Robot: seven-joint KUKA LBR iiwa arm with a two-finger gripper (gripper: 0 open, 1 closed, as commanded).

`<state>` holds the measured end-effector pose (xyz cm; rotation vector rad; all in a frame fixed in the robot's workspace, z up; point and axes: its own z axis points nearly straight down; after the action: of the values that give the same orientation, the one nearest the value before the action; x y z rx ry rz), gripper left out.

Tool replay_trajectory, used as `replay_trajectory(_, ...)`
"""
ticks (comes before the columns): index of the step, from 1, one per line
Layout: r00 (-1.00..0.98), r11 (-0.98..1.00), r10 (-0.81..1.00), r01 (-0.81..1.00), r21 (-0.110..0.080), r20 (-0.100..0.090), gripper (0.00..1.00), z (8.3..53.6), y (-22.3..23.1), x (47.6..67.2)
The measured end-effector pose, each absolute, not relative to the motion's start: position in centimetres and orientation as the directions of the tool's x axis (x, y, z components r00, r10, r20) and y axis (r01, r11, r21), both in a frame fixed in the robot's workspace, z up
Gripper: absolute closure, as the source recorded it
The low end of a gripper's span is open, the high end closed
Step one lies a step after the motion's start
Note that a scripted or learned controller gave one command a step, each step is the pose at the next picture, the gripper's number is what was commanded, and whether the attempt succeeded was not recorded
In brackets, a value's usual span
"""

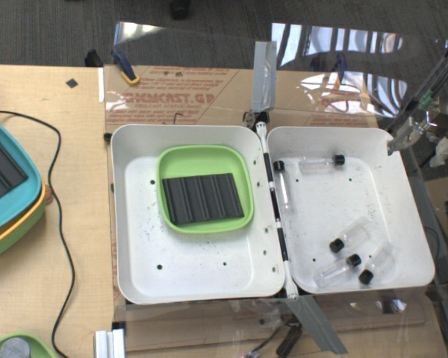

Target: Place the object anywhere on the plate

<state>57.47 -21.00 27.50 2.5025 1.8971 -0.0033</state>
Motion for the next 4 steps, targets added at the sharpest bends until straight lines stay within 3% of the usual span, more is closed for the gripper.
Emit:
replay_trajectory(1, 0.409, -0.409, 0.913, 0.913, -0.002, -0.003, 0.0, 35.1, -19.9, 58.3)
replay_trajectory(2, 0.579, -0.579, 0.816, 0.816, -0.002, -0.004, 0.0, 37.1, -20.6, 62.4)
replay_trajectory(4, 0.827, -0.827, 0.562, 0.562, -0.003, -0.004, 0.0, 40.5, -21.1, 65.2)
